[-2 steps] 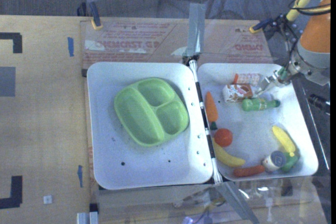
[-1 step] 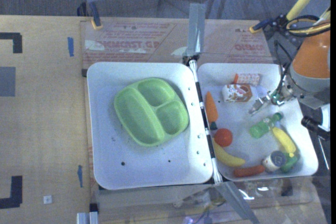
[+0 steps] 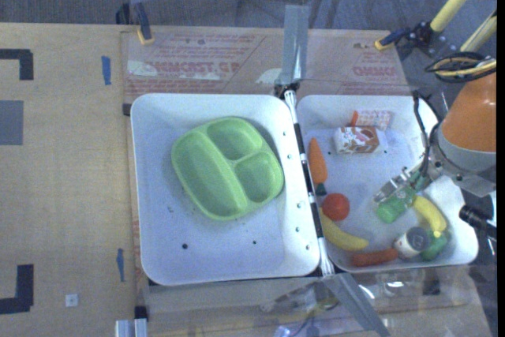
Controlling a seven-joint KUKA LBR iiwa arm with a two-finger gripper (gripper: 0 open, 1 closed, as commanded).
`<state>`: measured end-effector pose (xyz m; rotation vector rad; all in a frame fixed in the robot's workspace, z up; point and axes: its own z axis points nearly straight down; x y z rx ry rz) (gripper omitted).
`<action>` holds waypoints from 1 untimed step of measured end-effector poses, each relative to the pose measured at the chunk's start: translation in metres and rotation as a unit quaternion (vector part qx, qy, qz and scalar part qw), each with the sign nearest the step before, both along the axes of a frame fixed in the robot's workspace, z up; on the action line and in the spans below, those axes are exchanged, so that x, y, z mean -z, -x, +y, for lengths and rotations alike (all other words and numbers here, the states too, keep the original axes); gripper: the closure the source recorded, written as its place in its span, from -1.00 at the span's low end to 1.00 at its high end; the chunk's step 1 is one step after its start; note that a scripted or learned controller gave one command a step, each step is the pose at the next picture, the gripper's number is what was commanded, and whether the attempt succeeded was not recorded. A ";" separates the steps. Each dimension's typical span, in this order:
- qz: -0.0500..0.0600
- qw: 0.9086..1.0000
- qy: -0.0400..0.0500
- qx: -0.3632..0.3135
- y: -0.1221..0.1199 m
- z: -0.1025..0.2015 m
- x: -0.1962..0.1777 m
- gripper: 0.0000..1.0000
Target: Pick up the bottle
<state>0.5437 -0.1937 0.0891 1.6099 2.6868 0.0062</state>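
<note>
The bottle (image 3: pixel 424 242) lies on its side in the front right corner of the right bin (image 3: pixel 379 102), with a pale round end toward the left and a green body toward the right. My gripper (image 3: pixel 399 188) hangs low over the right half of that bin, up and to the left of the bottle and apart from it. A small bright green object (image 3: pixel 392 209) sits directly under the gripper's tip; whether they touch is unclear. The arm's orange band (image 3: pixel 473 118) comes in from the right edge.
The right bin also holds a carrot (image 3: pixel 317 160), a tomato (image 3: pixel 336 206), two bananas (image 3: pixel 341 234) (image 3: pixel 431 213), an orange-red stick (image 3: pixel 374 256) and two small cartons (image 3: pixel 357 140) (image 3: pixel 374 119). In the left bin (image 3: pixel 158 249) lies a green divided plate (image 3: pixel 228 166).
</note>
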 end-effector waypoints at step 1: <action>-0.006 1.000 0.003 0.001 -0.003 -0.002 -0.012 1.00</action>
